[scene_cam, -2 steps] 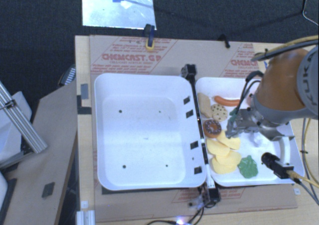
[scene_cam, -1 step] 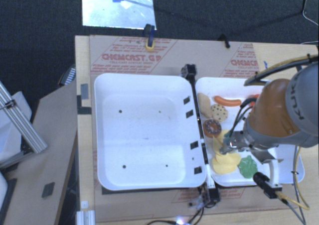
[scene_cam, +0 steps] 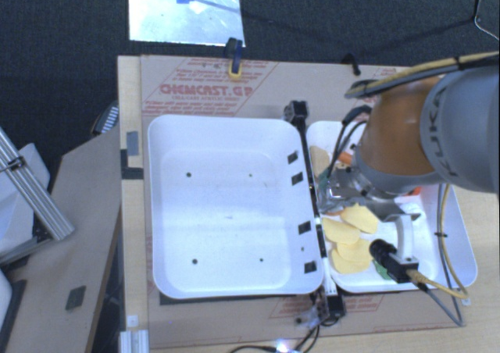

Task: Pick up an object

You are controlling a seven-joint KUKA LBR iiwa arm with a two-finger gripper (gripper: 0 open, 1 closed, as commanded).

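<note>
Several pale yellow flat pieces (scene_cam: 350, 236) lie in the near left part of the right bin (scene_cam: 466, 259). One yellow piece (scene_cam: 360, 219) sits just under the wrist. A tan piece (scene_cam: 319, 158) lies farther back by the bin's left wall. My gripper (scene_cam: 336, 191) is low over the right bin's left side, right above the yellow pieces, and the bulky grey and orange arm (scene_cam: 406, 137) hides much of the bin. I see nothing lifted off the bin floor.
The left bin (scene_cam: 226, 195) stands beside the right one, with black clips (scene_cam: 305, 226) along the shared wall. Both bins rest on a cardboard sheet (scene_cam: 203, 86). A shiny metal plate (scene_cam: 183, 0) lies on the dark floor behind.
</note>
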